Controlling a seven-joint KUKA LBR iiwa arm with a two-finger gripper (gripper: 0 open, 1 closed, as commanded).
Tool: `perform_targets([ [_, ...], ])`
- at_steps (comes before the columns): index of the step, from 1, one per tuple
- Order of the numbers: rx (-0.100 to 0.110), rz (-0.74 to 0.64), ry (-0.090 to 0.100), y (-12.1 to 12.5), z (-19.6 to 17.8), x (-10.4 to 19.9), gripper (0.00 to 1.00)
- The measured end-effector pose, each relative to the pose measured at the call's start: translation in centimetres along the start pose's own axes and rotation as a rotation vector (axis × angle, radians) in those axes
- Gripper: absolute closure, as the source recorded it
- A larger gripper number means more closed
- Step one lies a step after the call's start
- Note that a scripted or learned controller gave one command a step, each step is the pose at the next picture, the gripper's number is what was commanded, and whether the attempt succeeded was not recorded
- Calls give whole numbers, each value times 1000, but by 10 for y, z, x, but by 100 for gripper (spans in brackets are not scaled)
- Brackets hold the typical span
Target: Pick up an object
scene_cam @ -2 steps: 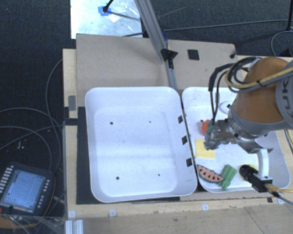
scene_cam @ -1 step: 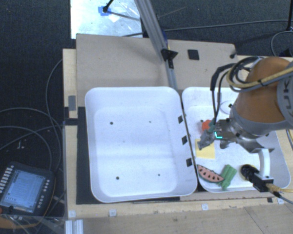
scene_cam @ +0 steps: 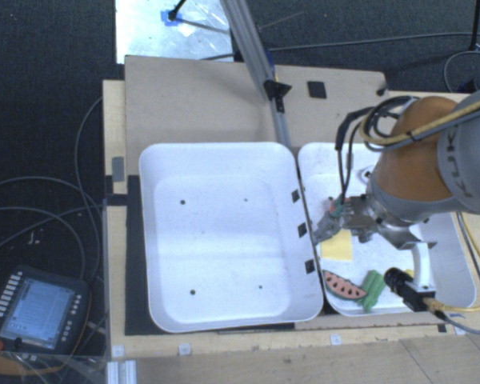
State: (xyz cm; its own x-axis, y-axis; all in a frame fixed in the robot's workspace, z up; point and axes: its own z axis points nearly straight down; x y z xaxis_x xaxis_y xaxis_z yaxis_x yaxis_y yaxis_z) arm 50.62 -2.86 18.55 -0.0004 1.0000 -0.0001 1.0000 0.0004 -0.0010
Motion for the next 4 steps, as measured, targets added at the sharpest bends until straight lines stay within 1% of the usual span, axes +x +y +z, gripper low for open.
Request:
perform_targets([
  [1, -3, -1, 0, 25, -1, 5, 0],
  [2, -2, 0, 0, 42, -1, 0, 0],
  [3, -3, -1, 1, 42, -12, 0, 100],
  [4, -1, -4, 1, 44, -1, 48, 100],
])
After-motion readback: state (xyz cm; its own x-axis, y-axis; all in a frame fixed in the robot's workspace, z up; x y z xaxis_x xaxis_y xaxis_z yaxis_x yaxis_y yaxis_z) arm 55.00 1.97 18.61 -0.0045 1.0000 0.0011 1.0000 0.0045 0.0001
